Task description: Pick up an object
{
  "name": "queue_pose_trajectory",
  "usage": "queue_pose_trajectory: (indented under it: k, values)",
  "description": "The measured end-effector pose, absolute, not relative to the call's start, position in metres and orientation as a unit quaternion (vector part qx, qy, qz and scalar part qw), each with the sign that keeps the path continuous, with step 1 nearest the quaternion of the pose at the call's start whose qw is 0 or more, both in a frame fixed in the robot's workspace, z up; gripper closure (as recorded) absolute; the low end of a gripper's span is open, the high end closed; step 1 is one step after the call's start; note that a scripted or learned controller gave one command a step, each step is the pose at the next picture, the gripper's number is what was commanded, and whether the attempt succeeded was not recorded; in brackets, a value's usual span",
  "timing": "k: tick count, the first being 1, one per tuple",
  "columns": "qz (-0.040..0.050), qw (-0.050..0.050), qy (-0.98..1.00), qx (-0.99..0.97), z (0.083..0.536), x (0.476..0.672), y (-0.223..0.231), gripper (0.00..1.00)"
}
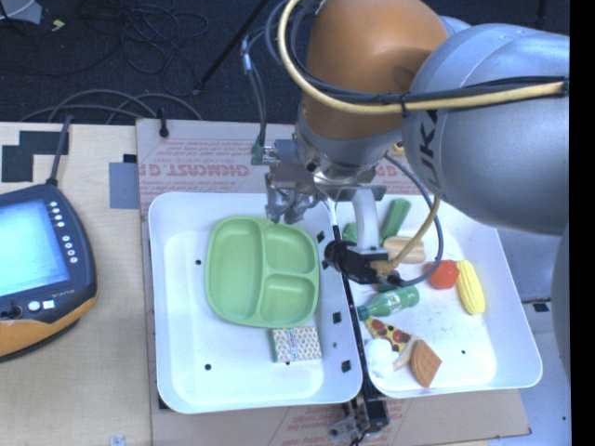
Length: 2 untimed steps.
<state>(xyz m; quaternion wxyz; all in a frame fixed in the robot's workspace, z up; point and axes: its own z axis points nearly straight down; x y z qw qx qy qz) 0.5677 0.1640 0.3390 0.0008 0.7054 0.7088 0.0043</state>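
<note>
Hovering over the far edge of the left bin (186, 379) — gripper (296, 203) sits just beyond the green divided plate (262, 270); can't tell jaws' state, nothing visibly held. Plate lies flat in left bin w/ a small patterned sponge (297, 344) at its near edge. Right bin (507, 365) holds the toys: corn (470, 286), tomato (444, 274), green bottle (392, 300), pizza slice (390, 333), bread wedge (425, 362), green veg (395, 217) — all resting in bin. Handheld pendant (37, 263) on table, well left.

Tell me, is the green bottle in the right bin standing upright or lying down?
Lying down. The green bottle rests on its side on the floor of the right bin, its long axis nearly level across the picture.
</note>
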Motion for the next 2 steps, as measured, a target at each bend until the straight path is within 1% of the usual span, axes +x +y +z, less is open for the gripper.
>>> queue_pose_trajectory:
  k: [1, 2]
  values:
    - [-0.0020, -0.001, 0.706, 0.708, 0.352, 0.521, 0.115, 1.00]
    - [-0.0065, -0.005, 0.707, 0.707, 0.277, 0.472, 0.113, 1.00]
